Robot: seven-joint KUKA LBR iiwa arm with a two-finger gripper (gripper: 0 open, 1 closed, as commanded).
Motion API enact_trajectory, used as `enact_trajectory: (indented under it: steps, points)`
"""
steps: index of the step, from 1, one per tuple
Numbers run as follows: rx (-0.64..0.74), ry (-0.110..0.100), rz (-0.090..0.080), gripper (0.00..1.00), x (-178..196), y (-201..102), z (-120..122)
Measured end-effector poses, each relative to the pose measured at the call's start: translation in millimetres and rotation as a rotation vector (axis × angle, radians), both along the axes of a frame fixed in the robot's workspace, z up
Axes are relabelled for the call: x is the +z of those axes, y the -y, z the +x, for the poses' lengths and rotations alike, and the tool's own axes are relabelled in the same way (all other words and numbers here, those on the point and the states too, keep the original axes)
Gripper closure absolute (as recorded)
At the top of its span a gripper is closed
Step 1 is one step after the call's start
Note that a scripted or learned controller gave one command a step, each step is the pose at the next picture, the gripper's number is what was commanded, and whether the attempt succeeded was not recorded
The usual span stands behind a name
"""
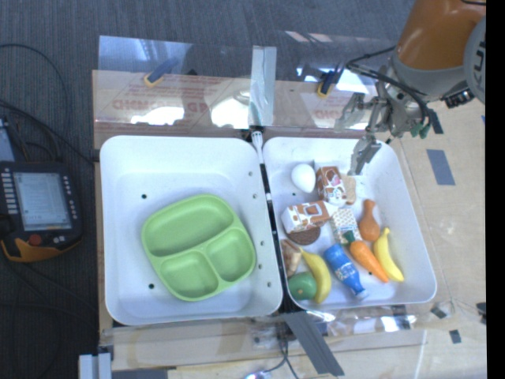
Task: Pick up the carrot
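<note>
The carrot (368,260) lies in the right bin (410,212), near that bin's front right corner, slanted with its narrow tip pointing toward the front wall. It is tightly flanked: a yellow banana (389,256) lies just beside it on the outer side, a blue bottle (345,269) just beside it on the inner side, and an orange-brown chicken drumstick (368,222) sits at its blunt back end. The pincer (364,153) hangs over the back of the same bin, well apart from the carrot, with nothing between its fingers; whether they stand apart or together I cannot tell from this slant. To do the pick well, the pincer should probably travel toward the front right corner, turn so its fingers straddle the carrot across its width, and come down on the thicker half, where the gaps to the banana and bottle look widest. A skewed descent would likely nudge or catch the banana instead.
</note>
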State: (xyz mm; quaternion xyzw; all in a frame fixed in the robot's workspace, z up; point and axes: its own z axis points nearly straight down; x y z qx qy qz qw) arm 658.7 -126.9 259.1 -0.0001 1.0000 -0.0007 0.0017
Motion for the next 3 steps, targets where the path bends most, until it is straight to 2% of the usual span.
enact_trajectory:
  steps: [1,2,3]
  points:
    - [0.312,-0.005,0.001,0.0,-65,2,-105]
    - [0.094,0.015,-0.003,0.0,-158,52,-134]
    - [0.095,0.03,-0.009,1.0,-145,51,-129]
